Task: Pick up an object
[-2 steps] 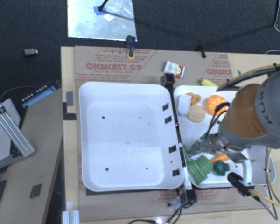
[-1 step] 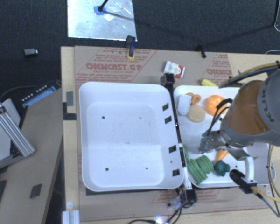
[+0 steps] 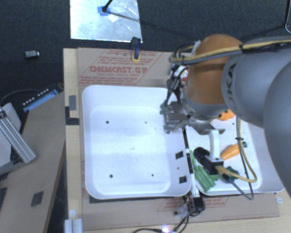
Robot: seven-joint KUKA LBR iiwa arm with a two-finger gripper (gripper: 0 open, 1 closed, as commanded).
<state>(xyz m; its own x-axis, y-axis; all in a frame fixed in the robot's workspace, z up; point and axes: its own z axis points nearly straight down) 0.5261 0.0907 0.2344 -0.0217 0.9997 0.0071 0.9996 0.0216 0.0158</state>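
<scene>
My gripper (image 3: 171, 119) hangs over the right edge of the left white bin (image 3: 131, 144), by the divide between the two bins. The grey arm with its orange band covers most of the right bin (image 3: 262, 186). In that bin an orange object (image 3: 230, 152) lies beside a white stick-like piece (image 3: 214, 142). A second orange piece (image 3: 227, 114) peeks out from under the wrist. A green ridged object (image 3: 206, 176) lies at the bin's near left corner. I see nothing held at the gripper.
Both bins rest on a cardboard sheet (image 3: 117, 68) on the bench. A yellow and blue clamp (image 3: 135, 49) sits at the sheet's far edge. A shiny metal plate (image 3: 105, 12) lies beyond it. Aluminium rails (image 3: 9, 135) stand at the left.
</scene>
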